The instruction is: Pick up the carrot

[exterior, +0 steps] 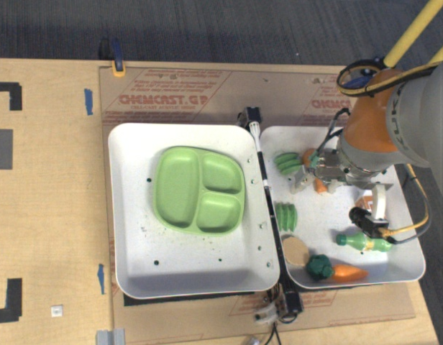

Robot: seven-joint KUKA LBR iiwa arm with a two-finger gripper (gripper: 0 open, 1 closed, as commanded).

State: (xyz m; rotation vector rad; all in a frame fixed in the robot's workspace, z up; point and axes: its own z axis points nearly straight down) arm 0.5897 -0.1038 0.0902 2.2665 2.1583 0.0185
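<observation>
The orange tapered carrot (pixel 349 272) lies at the right white bin's (pixel 408 264) near edge. The hand (pixel 308 177) hovers well apart; whether it is clenched, I cannot tell.

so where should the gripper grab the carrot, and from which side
Probably mid-body, from above. The carrot lies flat, lengthwise along the right bin's front wall, its thick end against the broccoli. Fingers should close across its narrow width, toward the tapered end, away from the broccoli. The gripper is further back.
</observation>
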